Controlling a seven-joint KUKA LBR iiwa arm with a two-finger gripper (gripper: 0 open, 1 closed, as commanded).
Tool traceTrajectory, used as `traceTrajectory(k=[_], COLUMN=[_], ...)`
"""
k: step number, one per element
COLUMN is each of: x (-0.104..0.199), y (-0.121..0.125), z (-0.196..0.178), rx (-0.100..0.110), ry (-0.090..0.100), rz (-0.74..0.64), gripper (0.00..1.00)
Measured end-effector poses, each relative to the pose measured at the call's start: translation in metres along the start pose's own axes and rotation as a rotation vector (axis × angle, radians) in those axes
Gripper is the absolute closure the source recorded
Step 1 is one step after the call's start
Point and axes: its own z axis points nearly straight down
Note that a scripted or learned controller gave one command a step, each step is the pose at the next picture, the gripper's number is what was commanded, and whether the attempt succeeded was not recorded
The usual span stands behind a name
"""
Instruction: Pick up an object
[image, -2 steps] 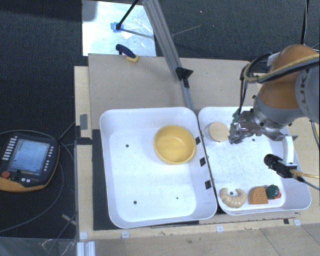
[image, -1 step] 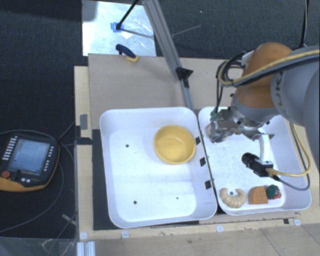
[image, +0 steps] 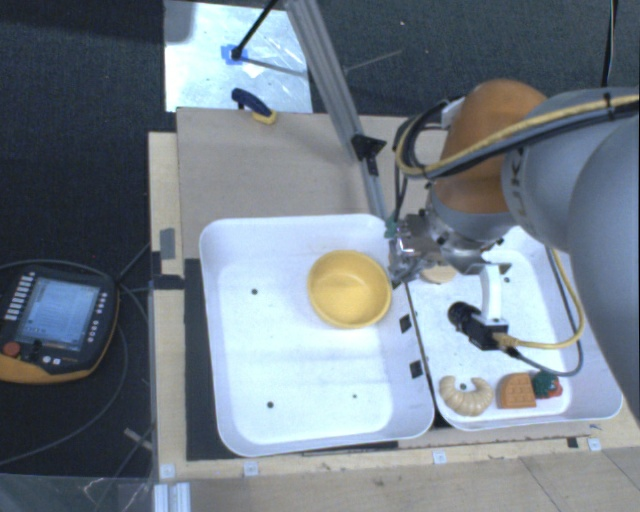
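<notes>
A dark carpeted floor is surrounding the desk (image: 260, 170), and a teach pendant (image: 52, 322) is lying on that floor at the left of the camera view. The desk is carrying two shallow white bins side by side. The left bin (image: 300, 400) is holding a yellow bowl (image: 348, 288), sitting upright near its upper right corner, close to the wall shared with the other bin. The right bin (image: 590, 385) is holding a pale croissant-shaped toy (image: 466, 396) and, just beside it, an orange slice-like piece (image: 516, 391) with a small red and green item (image: 546, 384) touching its right side, all gathered along the near edge. A pale round piece (image: 437, 273) is peeking out beneath the wrist, too hidden to name.

The arm (image: 560, 170) is reaching in from the right and hanging over the upper left part of the right bin, with its gripper (image: 412, 252) sitting at the dividing wall, just beside the bowl's rim. The wrist body is covering the jaws, so I cannot tell how they are standing, and nothing is showing between them.

By my judgement the task is sitting at its early stage: every object is resting in a bin, nothing is lifted, and the arm is merely positioned low near the bowl and the pale piece. A grasp and a lift are both remaining.
</notes>
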Motion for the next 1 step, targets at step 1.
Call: traceTrajectory(k=[1], x=[0.0422], y=[0.0123], z=[-0.0054], rx=[-0.001], ry=[0.000], rz=[0.000], gripper=[1.00])
